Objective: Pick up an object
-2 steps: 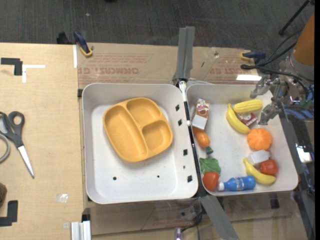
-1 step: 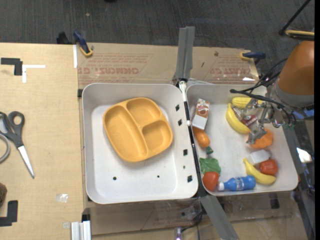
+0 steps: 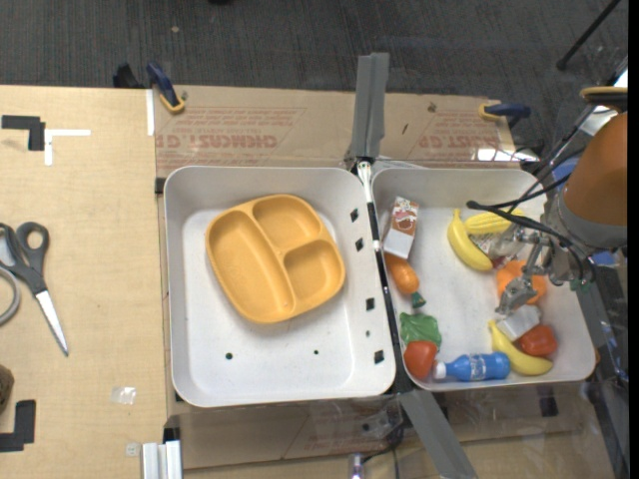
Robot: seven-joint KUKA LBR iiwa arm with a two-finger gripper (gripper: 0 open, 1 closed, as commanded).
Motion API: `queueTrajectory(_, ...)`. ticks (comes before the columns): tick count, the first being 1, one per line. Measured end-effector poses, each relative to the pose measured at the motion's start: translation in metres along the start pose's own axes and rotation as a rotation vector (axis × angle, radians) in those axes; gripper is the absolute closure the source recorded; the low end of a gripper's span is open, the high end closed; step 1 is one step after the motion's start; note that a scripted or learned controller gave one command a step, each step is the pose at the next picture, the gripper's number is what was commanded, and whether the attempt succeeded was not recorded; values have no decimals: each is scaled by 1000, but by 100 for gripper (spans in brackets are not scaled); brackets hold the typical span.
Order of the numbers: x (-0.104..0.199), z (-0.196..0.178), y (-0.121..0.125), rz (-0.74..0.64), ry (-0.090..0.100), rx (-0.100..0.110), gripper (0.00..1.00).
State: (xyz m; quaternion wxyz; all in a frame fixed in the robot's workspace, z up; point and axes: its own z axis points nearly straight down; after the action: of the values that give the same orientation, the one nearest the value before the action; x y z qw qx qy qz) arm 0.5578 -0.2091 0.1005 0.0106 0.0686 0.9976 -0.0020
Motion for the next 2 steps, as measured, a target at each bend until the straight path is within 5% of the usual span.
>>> queueTrajectory(1, -4, 8, 24, 46, 17, -2, 0)
queueTrajectory(2, 78, 1, 32, 295, -3, 0, 0)
